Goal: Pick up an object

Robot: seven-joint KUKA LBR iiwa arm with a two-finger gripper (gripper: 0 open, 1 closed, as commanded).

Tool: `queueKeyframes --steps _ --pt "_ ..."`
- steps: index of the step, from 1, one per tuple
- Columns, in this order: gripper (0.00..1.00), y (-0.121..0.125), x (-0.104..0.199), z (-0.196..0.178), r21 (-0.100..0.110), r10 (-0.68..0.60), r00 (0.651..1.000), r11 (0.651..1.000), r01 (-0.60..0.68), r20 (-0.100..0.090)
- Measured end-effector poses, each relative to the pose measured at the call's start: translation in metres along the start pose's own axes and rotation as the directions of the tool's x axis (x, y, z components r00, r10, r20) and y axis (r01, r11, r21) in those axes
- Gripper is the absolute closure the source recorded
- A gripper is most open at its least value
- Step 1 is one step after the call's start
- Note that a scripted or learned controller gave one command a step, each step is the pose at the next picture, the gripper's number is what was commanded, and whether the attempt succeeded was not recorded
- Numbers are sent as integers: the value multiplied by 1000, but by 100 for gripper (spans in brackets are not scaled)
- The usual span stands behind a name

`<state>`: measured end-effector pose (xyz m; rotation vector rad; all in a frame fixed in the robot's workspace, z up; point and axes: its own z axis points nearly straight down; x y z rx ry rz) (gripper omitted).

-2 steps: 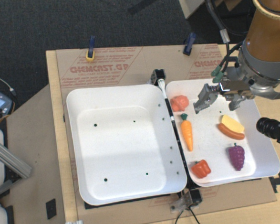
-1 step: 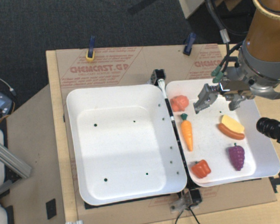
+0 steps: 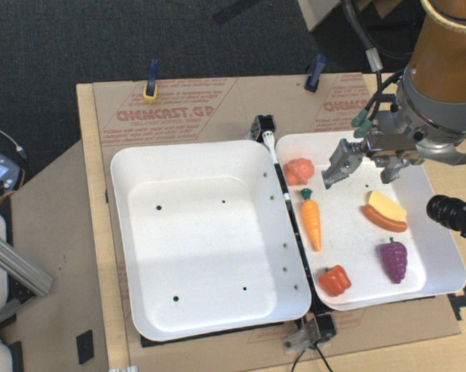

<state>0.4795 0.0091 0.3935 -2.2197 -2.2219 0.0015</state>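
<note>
Hovering above the back of the right bin point(image 3: 450, 273), the jaws of the gripper point(image 3: 363, 168) look spread apart with nothing between them; one finger point(image 3: 339, 168) points toward the pink lumpy toy point(image 3: 299, 171), the other sits nearer the bin's right side. Any object would do. The pink toy lies nearest, tight against the dividing wall, so a descent there risks one finger striking the rim. The carrot point(image 3: 311, 224) lies just beside that wall too. Better-spaced candidates are the yellow and orange wedge point(image 3: 385, 212) and the purple grapes point(image 3: 394, 260). A red pepper point(image 3: 333, 280) sits near the front edge. The left bin point(image 3: 134, 252) rests alongside on the tabletop point(image 3: 98, 191).
</note>
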Motion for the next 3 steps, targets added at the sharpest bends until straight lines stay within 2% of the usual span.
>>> queueKeyframes --steps 3 --pt "0 0 0 0 0 0 1000 1000 0 0"
